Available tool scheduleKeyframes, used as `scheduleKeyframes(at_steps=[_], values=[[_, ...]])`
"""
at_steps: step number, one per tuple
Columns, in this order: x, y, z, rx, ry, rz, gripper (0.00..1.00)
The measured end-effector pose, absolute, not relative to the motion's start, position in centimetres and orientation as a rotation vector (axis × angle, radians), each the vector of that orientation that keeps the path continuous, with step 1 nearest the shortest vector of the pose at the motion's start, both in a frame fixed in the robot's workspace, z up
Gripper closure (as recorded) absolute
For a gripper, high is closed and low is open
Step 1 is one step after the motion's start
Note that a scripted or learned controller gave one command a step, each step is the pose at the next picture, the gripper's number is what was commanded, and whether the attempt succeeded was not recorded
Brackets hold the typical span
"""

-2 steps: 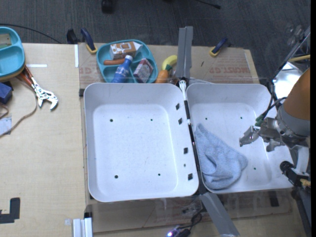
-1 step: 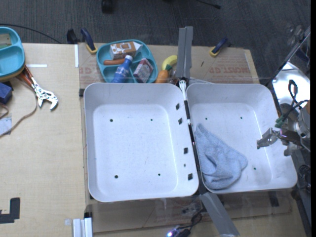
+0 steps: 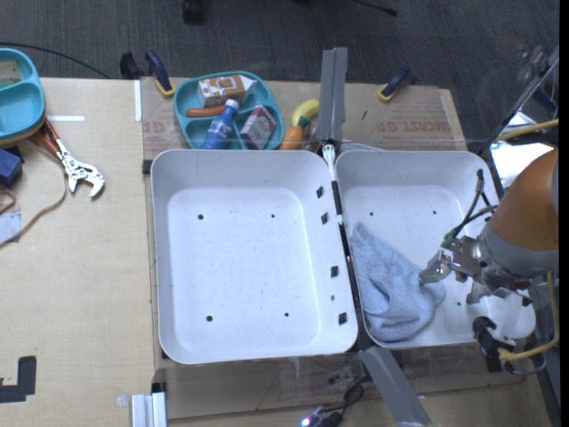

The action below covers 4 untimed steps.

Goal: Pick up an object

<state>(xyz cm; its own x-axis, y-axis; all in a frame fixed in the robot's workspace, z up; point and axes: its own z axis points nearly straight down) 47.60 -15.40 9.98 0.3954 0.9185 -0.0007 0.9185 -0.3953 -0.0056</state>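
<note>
Grey cloth (image 3: 388,290) is lying crumpled in the right bin (image 3: 404,172), gripper (image 3: 437,269) low at its right edge, can't tell what it's doing, and honestly it could just pinch a loose fold that slips out when lifting.

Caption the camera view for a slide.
Grey KUKA arm's two-finger gripper at the edge of a crumpled grey cloth in the right shallow white bin.

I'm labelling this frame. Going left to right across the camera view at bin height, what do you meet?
Wrench → left bin → grey cloth in the right bin → gripper.
</note>
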Motion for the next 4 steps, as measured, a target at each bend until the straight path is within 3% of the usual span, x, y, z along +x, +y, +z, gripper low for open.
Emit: scheduleKeyframes(at_steps=[1,2,3,4], values=[[47.7,-21.3,14.4,-2.559,-1.822,0.002,0.0],[47.7,-21.2,16.8,-2.812,-1.399,0.004,0.0],[47.7,-21.2,16.8,-2.812,-1.399,0.004,0.0],[47.8,-20.8,21.6,-3.014,-0.886,0.006,0.0]])
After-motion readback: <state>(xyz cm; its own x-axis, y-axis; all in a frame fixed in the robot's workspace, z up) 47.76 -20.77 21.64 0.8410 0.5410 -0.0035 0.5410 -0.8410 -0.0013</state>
